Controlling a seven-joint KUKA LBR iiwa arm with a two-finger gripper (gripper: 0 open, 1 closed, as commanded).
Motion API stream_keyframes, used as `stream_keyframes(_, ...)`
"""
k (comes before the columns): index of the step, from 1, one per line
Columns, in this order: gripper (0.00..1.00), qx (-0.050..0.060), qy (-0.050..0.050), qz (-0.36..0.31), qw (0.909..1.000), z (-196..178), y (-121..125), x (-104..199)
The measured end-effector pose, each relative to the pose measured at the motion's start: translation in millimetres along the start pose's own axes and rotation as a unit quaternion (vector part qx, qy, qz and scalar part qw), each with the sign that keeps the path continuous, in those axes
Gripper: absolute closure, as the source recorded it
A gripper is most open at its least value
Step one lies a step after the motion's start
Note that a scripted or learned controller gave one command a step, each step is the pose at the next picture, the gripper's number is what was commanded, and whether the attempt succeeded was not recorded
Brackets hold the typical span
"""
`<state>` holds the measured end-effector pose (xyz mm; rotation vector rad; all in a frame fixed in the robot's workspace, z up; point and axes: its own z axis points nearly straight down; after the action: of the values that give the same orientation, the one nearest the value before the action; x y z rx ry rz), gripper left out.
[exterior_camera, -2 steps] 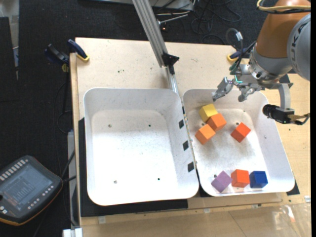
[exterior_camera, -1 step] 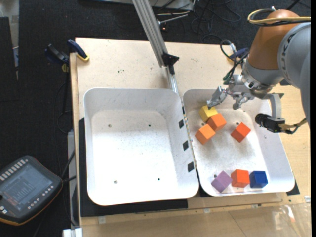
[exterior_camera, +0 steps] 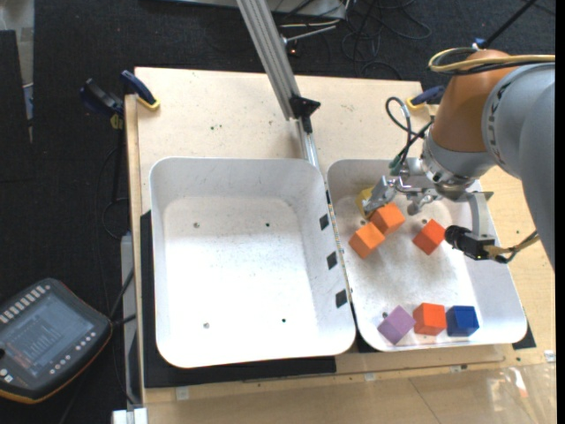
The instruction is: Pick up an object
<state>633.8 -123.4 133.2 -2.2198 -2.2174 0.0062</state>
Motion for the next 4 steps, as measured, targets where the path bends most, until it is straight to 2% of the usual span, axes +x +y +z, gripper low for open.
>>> stream_keyframes(1, 0.00, -0.001, 0.000, 0.000, 1.0000, 41, -1, 1)
stream_keyframes(2, 1.00, -0.003, 0.000, 0.000, 1.0000, 28, 0, 1)
stream_keyframes(3, 1.00, -0.005, -0.001, 0.000, 1.0000, -16, 3, -4)
stream_keyframes(4, 1.00, -0.006, -0.001, -0.002, 1.0000, -80, 4, -3)
